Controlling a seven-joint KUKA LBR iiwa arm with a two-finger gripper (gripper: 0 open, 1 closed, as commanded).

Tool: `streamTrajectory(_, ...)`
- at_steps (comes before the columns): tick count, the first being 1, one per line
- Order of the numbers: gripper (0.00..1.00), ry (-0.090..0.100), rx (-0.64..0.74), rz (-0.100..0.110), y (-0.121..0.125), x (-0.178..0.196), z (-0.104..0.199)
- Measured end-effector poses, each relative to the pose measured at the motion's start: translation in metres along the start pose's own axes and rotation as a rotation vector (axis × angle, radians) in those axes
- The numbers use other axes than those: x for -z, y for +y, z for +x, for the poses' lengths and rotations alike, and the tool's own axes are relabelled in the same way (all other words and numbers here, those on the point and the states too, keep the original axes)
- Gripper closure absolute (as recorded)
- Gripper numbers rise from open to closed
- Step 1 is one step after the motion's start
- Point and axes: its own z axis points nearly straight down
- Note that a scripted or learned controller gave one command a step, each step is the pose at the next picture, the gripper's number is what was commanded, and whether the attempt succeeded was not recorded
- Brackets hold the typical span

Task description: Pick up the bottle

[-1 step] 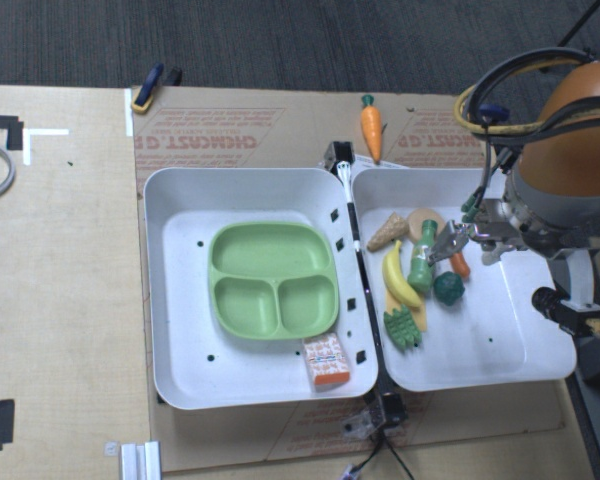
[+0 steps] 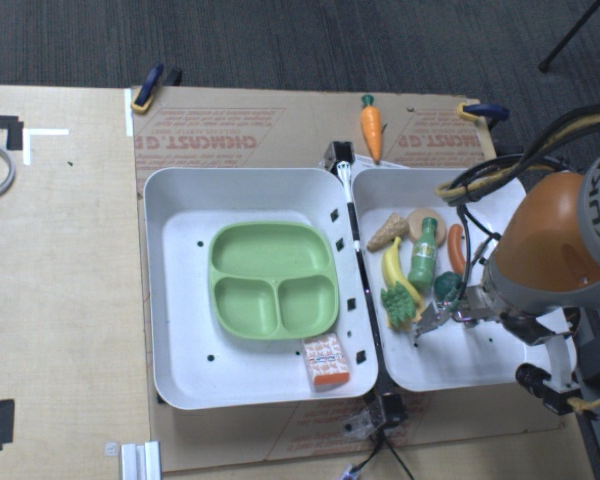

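Approach step, as judged from the layout. The small green plastic bottle (image 2: 423, 258) lies among toy foods in the right white bin (image 2: 450, 368), right of centre in the frame, beside a yellow banana (image 2: 397, 271) and an orange sausage-shaped piece (image 2: 455, 249). The two-finger gripper (image 2: 432, 318) hovers just below it, fingers slightly parted, gripping nothing. The next move calls for shifting up-frame over the bottle before closing.

Green divided plate (image 2: 274, 279) and small carton (image 2: 327, 360) in left bin (image 2: 170, 298), carrot (image 2: 370, 127) on cardboard beyond
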Motion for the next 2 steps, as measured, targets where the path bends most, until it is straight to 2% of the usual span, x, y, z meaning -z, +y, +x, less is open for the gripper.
streamTrajectory(1,1.0,0.0,-0.004,0.0,0.0,0.01,0.0)
streamTrajectory(2,1.0,-0.001,-0.144,0.0,0.002,0.155,0.019)
